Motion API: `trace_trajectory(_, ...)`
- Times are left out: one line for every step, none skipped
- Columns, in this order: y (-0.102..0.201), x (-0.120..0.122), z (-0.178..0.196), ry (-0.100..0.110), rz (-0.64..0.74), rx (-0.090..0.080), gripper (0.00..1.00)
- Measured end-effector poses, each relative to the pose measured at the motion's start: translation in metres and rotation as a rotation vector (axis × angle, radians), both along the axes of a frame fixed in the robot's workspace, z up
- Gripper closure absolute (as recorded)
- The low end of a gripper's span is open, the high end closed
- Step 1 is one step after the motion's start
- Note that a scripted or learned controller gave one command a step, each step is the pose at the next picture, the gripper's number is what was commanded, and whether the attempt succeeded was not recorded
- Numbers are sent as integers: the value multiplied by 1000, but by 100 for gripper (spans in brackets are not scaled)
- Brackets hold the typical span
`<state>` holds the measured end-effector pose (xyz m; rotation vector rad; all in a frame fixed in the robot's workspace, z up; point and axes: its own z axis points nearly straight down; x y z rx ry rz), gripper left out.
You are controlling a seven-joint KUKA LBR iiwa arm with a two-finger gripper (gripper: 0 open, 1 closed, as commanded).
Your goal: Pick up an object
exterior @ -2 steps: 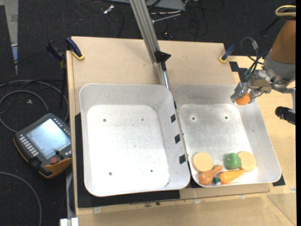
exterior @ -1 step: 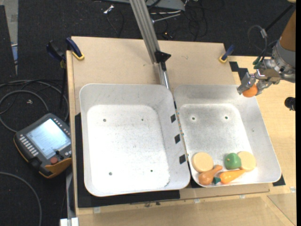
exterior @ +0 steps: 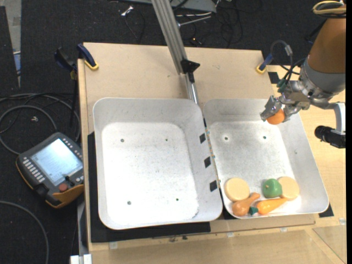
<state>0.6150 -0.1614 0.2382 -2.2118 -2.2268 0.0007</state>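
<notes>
No readable writing on any item. Gripper (exterior: 276, 112) at 2 o'clock over right bin (exterior: 308, 164), jaws closed around small orange object (exterior: 276, 117), held above bin floor. Remaining toys crowd bin's 5 o'clock corner: green ball (exterior: 270, 188), two tan discs (exterior: 237, 189), orange carrot (exterior: 270, 205). Left bin (exterior: 144, 161) on tan bench (exterior: 137, 70). Handheld control pad (exterior: 52, 169) on dark floor at 9 o'clock.

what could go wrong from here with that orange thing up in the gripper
1. The small orange object sits at the very tip of the gripper, above the right bin; such a shallow hold may slip.
2. If it drops, it could bounce over the bin's low rim onto the bench.
3. The other items lie clustered in the near corner, around the green piece, so later picks may nudge neighbours.
</notes>
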Motion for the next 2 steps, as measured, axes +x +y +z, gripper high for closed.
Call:
trace_trajectory(43,-18,-9,0,0,0,100)
trace_trajectory(89,-48,-5,-1,0,0,100)
